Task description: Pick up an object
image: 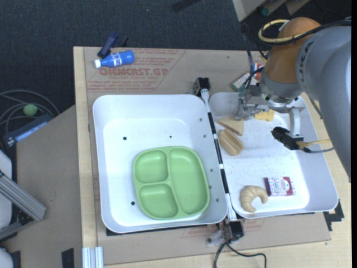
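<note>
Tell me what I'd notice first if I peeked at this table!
Probably the big light-green plastic plate with three sections, lying alone in the left white bin. Next, the grey robot arm with its orange band reaching in from the right, its gripper down at the far end of the right white bin. That bin also holds a golden toy croissant near its front edge.

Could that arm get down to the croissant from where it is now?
Probably yes. The croissant lies uncovered near the right bin's front edge, apart from the red packet, and the arm already hangs over that bin.
</note>
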